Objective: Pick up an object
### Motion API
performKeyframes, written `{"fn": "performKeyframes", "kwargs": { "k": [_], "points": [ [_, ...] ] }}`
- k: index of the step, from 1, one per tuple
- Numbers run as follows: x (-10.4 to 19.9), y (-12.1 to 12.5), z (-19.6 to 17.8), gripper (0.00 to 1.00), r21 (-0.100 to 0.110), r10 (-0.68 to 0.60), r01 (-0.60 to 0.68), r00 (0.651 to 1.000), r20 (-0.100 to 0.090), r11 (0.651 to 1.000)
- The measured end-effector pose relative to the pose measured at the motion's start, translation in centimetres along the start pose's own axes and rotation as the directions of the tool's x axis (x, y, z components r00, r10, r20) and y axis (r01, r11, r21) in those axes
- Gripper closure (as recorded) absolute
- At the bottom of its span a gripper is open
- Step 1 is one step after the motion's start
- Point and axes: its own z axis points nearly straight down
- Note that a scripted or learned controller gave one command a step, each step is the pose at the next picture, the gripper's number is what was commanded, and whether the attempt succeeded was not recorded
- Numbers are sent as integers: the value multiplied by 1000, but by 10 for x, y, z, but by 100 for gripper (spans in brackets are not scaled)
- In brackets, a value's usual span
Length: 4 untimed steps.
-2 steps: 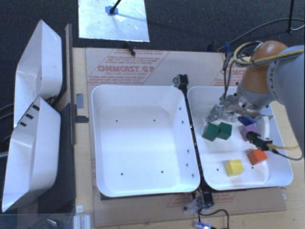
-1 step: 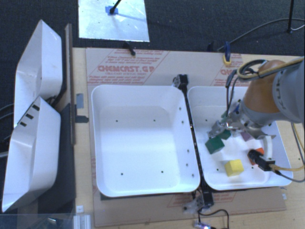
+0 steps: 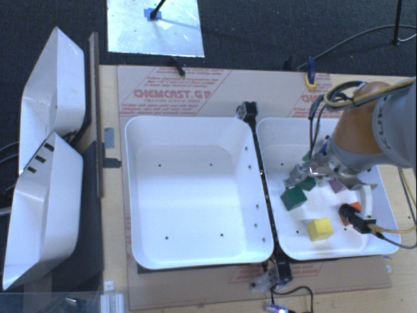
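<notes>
In the right bin (image 3: pixel 280 142) lie a dark green block (image 3: pixel 294 197), a yellow block (image 3: pixel 320 229) nearer the front, and a small purple piece (image 3: pixel 337 186) partly under the wrist. My gripper (image 3: pixel 303 175) hangs low over the bin's middle, right at the green block's upper edge. The arm reaches in from the right and hides what lies beneath it. Whether the green block is between the fingers is unclear.
The left bin (image 3: pixel 140 149) stands beside the right one, with a black divider strip (image 3: pixel 260 175) between them. A small orange piece (image 3: pixel 354 206) lies right of the yellow block. Two spare white bins (image 3: pixel 45 175) are stacked at the far left.
</notes>
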Motion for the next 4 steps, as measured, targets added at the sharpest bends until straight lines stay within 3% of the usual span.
{"fn": "performKeyframes", "kwargs": {
  "k": [1, 2, 3, 4],
  "points": [
    [0, 1, -11, 100, -2, 0, 0, 1000, 0, 1000],
    [81, -11, -104, 100, -8, -8, 8, 1000, -2, 1000],
    [77, -13, -100, 0, 0, 0, 0, 1000, 0, 1000],
    [103, 52, -164, 0, -5, -3, 3, 1000, -1, 1000]
  ]
}}
